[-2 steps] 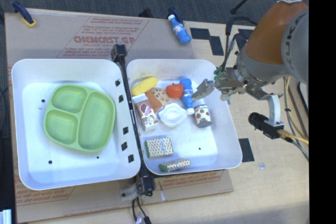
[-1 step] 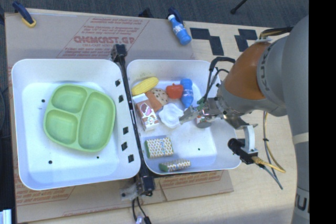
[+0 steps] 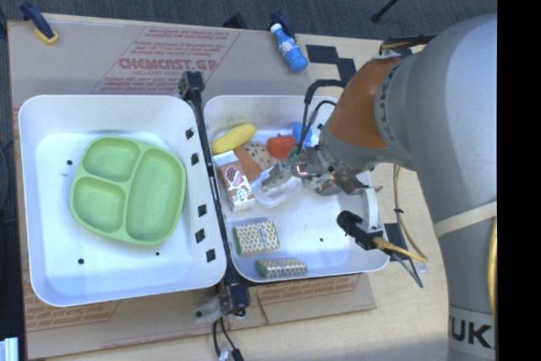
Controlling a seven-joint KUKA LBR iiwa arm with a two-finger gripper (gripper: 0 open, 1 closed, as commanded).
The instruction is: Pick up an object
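Presumably mid-descent: gripper, finger state indiscernible, hangs over the clear plastic cup; it should centre there, avoiding the brown snack packet just beside and red round toy behind.

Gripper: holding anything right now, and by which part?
Cannot be told. The gripper is low in the right bin, over a clear item beside the small carton, but its tips blur into the clutter.

Grey arm, orange-banded wrist bent low from the right, pincer down.
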